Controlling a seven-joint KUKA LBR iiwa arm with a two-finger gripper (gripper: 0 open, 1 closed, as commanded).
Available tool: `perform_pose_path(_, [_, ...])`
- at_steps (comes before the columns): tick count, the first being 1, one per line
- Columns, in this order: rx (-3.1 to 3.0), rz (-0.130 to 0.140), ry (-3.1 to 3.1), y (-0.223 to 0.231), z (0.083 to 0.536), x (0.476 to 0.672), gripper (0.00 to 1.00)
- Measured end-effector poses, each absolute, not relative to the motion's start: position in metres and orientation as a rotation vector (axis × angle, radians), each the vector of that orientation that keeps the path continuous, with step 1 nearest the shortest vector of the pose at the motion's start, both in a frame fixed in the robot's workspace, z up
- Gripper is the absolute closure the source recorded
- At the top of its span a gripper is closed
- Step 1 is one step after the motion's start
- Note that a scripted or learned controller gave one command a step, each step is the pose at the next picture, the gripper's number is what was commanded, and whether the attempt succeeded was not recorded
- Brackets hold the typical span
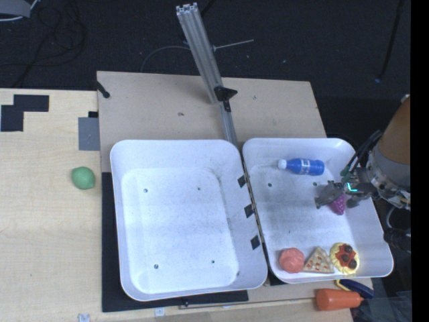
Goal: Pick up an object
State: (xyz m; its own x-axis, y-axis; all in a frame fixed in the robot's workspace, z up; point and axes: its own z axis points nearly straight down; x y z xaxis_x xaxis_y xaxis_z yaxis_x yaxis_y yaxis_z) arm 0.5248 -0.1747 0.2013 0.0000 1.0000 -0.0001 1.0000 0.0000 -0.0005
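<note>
**Gripper low over the right bin, beside a small purple object**

The arm reaches in from the right edge of the camera view, its orange band visible above the wrist. The gripper sits low over the right bin, near that bin's right wall. Whether it is spread or closed I cannot tell; the dark metal parts blur together at this angle. A small purple object lies just below and right of the tip, touching or nearly touching it, but the view does not show it clamped.

The right bin holds 4 other items. A blue bottle with a white cap lies on its side near the back wall, cap pointing left, apart from the gripper. Along the front wall sit 3 toy foods in a row: a reddish round piece, a pizza slice just beside it, and a yellow piece with dark red spots at the right end.

The left bin stands side by side with the right one, their inner walls touching.

Outside the bins, a green ball rests on the wooden bench well to the left, and an orange carrot-like toy lies just in front of the right bin. A metal rail slants up from between the bins toward the top of the view.
</note>
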Motion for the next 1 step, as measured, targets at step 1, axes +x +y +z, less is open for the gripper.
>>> perform_pose_path(1, [-2.221,0.001,-2.221,-0.1747,0.2013,0.5248,0.00])
